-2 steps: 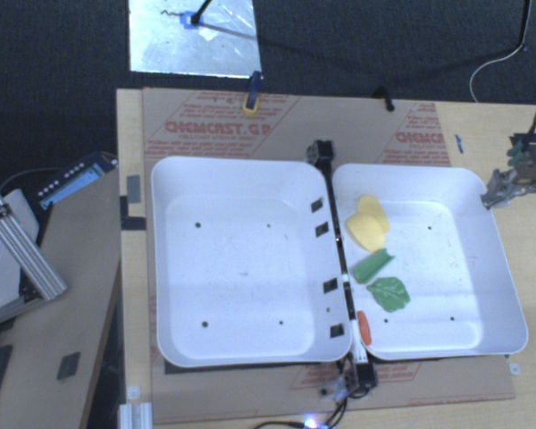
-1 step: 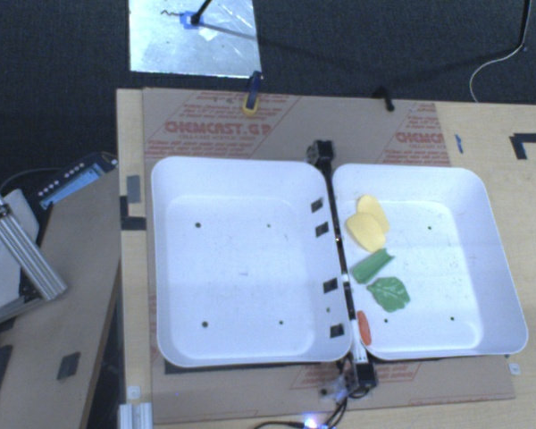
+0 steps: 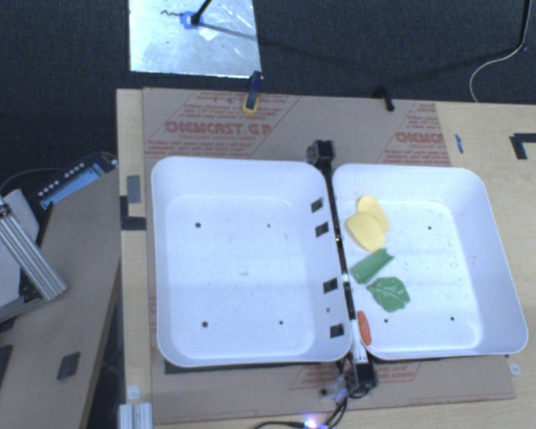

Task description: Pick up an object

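Bins: you have two shallow white bins side by side on a printed cardboard sheet [image 3: 277, 119]; left bin [image 3: 241, 266], right bin [image 3: 451, 266], inner rims touching along a dark strip of clips.
Pick targets: all four sit in the right bin, towards its left half, near the divider.
Yellow piece [image 3: 368, 224]: flat, pale, two-lobed, uppermost of the group, lying on the bin floor.
Green stick [image 3: 372, 265]: short elongated piece, lying at a slant just below the yellow piece, very close to it; you can't tell whether they touch.
Green leaf [image 3: 390, 293]: flat, darker green, just below and slightly right of the green stick, about touching it.
Orange piece [image 3: 364, 328]: small, elongated, lowest of the group, right against the bin's left wall, apart from the green leaf.
Left bin contents: you see only small dark dots on its floor.
Claw: state not readable here; you cannot tell whether it is apart or together.
Bench surroundings: shiny foil square [image 3: 194, 25] on the dark floor above the bench, yellow-and-blue clip [image 3: 251, 96] at the cardboard's top edge, thin white cable [image 3: 505, 54] top right, aluminium frame [image 3: 18, 244] at far left.
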Robot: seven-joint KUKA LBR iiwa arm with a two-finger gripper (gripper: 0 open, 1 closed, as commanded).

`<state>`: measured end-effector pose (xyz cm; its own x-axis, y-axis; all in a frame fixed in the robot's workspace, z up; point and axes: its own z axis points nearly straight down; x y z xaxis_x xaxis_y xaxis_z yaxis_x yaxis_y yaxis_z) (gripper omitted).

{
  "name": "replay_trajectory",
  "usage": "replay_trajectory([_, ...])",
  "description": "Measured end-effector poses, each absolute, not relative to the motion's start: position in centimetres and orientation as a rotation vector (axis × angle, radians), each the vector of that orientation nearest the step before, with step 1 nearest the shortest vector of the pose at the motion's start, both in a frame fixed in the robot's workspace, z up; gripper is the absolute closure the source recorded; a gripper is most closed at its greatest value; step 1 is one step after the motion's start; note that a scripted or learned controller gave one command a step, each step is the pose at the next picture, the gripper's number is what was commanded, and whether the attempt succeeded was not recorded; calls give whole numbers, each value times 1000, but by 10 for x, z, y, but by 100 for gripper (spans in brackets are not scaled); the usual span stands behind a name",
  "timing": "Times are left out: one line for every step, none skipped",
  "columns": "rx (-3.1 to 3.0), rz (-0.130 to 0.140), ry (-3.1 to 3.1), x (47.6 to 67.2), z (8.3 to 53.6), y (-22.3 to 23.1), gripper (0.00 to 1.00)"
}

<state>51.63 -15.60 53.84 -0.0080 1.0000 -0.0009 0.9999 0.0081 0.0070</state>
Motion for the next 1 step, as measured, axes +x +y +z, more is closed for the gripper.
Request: replay_trajectory([2221,-11,2240,490,366,-99,100])
